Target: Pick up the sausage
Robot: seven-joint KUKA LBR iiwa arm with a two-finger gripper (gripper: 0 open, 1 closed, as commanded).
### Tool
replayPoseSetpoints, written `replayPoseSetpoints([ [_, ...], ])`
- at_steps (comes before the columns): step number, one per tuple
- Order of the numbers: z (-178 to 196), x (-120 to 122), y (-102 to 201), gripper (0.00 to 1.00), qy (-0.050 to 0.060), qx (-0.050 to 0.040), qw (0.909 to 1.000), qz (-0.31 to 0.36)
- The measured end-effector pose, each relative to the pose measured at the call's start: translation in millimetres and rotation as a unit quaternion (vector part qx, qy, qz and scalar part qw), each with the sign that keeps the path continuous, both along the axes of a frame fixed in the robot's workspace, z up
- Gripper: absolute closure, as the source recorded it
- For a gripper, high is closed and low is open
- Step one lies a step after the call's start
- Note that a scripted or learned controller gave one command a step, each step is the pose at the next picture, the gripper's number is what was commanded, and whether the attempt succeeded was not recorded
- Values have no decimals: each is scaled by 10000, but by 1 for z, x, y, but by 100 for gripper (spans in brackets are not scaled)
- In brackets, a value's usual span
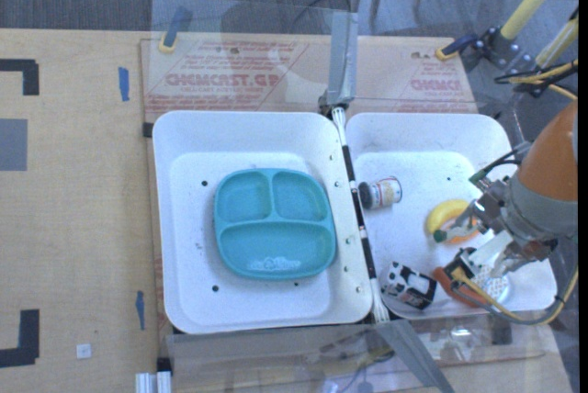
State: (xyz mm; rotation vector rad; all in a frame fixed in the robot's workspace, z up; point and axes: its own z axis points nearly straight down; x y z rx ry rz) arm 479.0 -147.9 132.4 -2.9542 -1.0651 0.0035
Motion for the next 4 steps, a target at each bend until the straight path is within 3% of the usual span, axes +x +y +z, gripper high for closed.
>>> replayPoseSetpoints([
  [1, 37, 0, 24, 0, 0, -1, 10000, 80],
  [2, 37, 0, 24, 0, 1, -1, 10000, 82],
  [3, -41, 3, 57, 0, 0, 6, 9974, 725],
  [4, -44, 4, 19, 0, -59, 12, 9962, 867],
])
